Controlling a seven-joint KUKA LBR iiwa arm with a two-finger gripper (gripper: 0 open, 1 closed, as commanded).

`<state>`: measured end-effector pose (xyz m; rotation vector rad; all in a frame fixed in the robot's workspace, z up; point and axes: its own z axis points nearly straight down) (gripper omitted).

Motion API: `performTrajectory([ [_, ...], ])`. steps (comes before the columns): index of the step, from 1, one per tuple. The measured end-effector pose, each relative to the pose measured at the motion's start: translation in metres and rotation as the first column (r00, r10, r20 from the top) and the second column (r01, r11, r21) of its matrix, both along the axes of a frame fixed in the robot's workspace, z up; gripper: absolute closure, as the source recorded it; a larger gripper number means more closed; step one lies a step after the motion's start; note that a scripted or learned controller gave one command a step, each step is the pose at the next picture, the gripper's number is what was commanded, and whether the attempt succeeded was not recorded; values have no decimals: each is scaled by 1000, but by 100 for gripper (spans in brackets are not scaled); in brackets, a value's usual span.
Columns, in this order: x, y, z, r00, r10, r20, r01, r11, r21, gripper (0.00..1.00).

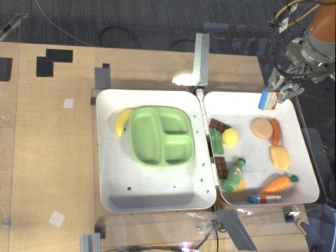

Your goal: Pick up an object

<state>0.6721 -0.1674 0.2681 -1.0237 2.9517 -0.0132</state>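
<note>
Gripper (282,88) hangs above right bin's (310,156) far corner. A small blue-white carton (268,100) is pinched between its fingers.

No readable text; small carton (268,100) maybe bears print, too blurred
</note>
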Motion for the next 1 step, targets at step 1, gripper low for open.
performTrajectory([
  [1, -82, 27, -11, 999, 33, -10, -33, 999, 3, 100],
])
